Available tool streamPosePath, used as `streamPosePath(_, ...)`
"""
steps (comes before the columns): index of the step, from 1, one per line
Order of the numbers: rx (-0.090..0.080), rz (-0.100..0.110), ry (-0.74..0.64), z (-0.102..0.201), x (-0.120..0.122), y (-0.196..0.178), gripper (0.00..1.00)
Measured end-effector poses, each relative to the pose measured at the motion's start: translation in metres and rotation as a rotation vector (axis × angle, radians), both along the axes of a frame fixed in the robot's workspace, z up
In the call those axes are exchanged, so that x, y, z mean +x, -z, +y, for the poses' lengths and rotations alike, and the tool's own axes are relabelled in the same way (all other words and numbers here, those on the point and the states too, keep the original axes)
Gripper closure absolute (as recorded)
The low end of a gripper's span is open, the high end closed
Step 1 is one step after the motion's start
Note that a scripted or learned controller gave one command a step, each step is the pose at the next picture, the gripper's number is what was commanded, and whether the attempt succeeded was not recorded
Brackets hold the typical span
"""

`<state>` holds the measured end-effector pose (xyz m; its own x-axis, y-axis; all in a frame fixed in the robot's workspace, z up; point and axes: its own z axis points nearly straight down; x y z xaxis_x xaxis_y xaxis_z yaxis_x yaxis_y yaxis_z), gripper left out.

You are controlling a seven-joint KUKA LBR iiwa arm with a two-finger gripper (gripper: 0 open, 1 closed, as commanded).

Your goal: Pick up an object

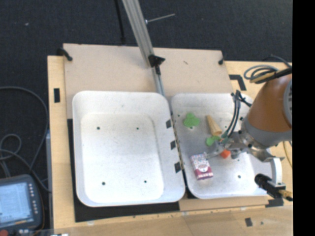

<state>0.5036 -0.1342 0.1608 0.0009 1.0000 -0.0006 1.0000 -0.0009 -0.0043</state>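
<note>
While the shallow white left bin lies bare of anything to take, the shallow white right bin holds my choices; a flat green clover-shaped piece sits far, a pink-and-white printed box near, a tan tapered cone right of the clover; rightmost, my gripper hangs low over a small green piece and a small orange-red piece, probably aiming for one; whether my fingers stand wide or narrow, I cannot tell.

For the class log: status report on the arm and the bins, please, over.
Gripper low in right bin, among small green piece and orange piece; grasp unclear. Tan cone, green toy, pink carton lie apart.
</note>
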Motion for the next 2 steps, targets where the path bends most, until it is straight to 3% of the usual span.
streamPosePath(1,-0.001,-0.006,0.002,-0.001,-0.008,0.045,0.0)
streamPosePath(2,0.004,-0.008,0.001,-0.001,-0.005,0.056,0.0)
